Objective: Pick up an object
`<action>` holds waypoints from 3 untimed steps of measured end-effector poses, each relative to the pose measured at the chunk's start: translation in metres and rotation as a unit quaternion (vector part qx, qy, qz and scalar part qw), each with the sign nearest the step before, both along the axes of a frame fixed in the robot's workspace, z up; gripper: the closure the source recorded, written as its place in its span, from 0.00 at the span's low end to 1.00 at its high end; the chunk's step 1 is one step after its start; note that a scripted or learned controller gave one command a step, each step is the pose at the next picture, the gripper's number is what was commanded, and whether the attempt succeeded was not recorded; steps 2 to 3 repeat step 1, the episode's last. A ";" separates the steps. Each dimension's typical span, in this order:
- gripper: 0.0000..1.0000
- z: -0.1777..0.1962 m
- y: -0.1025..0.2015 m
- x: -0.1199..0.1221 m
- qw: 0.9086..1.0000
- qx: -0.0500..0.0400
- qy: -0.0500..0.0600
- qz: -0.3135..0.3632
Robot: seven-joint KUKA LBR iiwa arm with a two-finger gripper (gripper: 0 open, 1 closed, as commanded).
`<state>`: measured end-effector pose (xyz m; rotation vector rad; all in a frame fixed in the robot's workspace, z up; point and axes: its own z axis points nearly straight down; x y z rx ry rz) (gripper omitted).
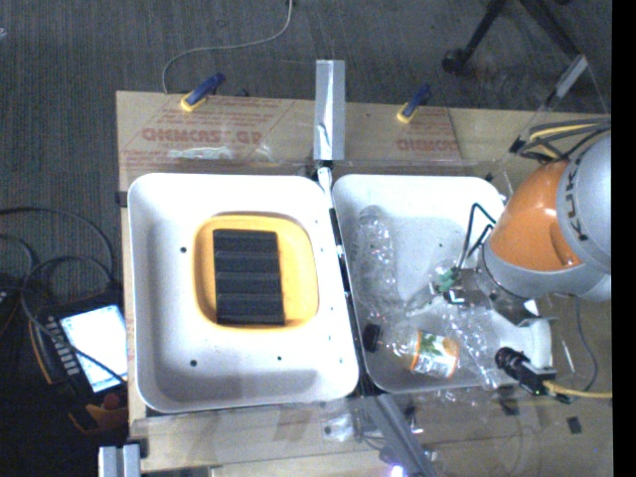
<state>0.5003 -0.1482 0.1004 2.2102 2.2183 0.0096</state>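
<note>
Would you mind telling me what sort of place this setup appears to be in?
Most likely a robotics lab or test workspace. A grey and orange robot arm reaches over two white bins on a bench held with clamps, cables trail across grey carpet, and an office chair base stands behind.

The grey arm [586, 237] reached in over the right bin's [417, 192] right edge, its orange band turned upward. The wrist pointed down into the bin, hiding the pincer beneath it.
</note>
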 end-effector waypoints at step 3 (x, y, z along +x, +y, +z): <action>1.00 0.103 0.039 0.060 0.999 0.000 0.006 0.043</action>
